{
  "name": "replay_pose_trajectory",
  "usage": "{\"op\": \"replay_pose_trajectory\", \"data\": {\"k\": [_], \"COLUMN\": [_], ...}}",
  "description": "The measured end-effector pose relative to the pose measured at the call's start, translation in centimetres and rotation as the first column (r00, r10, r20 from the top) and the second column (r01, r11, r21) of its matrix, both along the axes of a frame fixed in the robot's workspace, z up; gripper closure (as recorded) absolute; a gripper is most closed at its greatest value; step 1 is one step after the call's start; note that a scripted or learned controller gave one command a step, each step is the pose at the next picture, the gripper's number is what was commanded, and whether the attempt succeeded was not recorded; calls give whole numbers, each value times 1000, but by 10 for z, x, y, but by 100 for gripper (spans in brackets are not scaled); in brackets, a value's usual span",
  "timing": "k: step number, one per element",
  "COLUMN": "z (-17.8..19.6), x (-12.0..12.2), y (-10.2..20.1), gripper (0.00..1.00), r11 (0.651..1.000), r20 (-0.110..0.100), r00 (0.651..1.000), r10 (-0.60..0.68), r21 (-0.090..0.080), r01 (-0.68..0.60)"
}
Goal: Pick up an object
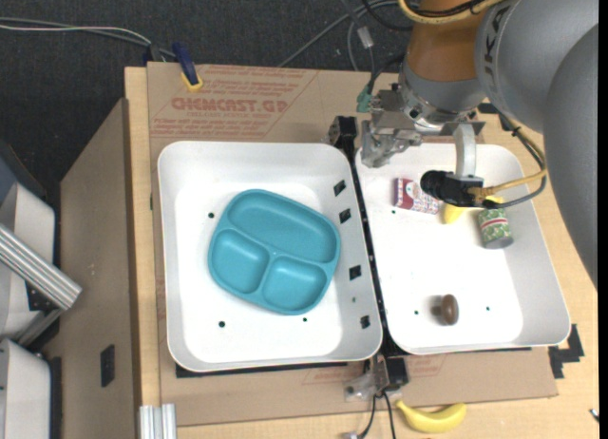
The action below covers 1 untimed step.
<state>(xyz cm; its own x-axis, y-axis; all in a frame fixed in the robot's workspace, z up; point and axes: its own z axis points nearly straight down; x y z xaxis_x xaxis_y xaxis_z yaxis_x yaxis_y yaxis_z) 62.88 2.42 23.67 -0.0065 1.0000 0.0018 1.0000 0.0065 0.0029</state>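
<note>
The pincer (383, 150), open or closed I cannot tell, hangs at the right bin's (518, 299) back-left corner and could strike the rim, missing the packet (415, 196).

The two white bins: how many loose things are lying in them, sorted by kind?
Blue divided plate: 1
Small box: 1
Green can: 1
Brown round thing: 1
Total: 4
</note>
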Motion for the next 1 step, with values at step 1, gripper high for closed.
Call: {"op": "replay_pose_trajectory", "data": {"k": [1], "z": [-18], "x": [14], "y": [49], "gripper": [100], "r11": [1000], "r20": [-2], "r00": [1000], "r10": [-1], "r21": [0], "r01": [1]}}
